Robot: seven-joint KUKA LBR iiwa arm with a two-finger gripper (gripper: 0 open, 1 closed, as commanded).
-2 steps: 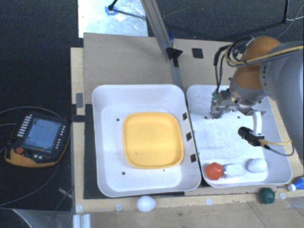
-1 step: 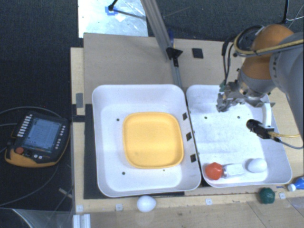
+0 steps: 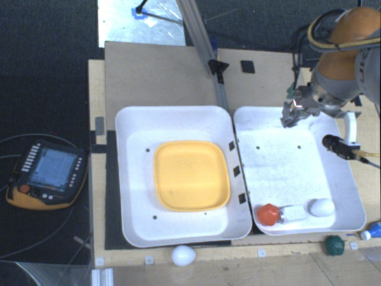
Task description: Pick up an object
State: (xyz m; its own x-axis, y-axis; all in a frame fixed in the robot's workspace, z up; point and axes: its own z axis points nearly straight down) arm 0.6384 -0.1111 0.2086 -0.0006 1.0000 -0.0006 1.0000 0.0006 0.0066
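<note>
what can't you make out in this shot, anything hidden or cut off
- Gripper, camera view: its tip is small and dark over the right bin's far edge; nothing is seen between its fingers.
- Orange ball and white piece beside it: too small to tell if they touch.
- Blue object: cut off by the right edge.
- Arm's upper part: cut off at the top right.

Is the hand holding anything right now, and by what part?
Nothing is visibly held: the hand hangs over the right bin's far edge, away from the orange ball.
</note>
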